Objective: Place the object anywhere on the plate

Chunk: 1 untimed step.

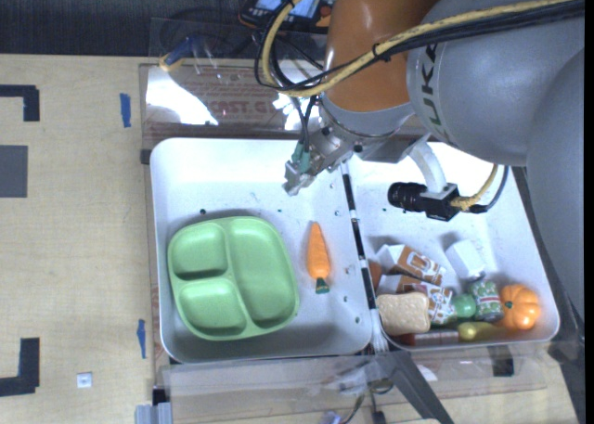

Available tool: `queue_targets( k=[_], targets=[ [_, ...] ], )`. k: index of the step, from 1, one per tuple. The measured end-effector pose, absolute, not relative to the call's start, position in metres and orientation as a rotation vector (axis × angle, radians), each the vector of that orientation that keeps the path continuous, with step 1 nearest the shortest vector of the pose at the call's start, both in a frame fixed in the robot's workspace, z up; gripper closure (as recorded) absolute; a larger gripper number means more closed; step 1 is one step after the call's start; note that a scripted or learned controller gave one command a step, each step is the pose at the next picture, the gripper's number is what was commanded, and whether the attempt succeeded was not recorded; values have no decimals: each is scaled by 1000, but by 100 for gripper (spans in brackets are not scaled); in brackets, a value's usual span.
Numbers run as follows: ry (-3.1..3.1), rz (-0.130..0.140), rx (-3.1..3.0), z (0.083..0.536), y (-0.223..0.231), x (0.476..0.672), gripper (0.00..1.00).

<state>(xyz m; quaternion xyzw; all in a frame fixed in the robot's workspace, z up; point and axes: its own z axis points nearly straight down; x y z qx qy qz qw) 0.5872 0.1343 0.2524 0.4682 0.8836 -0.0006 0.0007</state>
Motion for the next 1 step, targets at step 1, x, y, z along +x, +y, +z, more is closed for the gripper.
queue_targets(
  k=[1],
  targets=[
    [2876, -3, 1271, 204, 130, 554, 100]
  ],
)
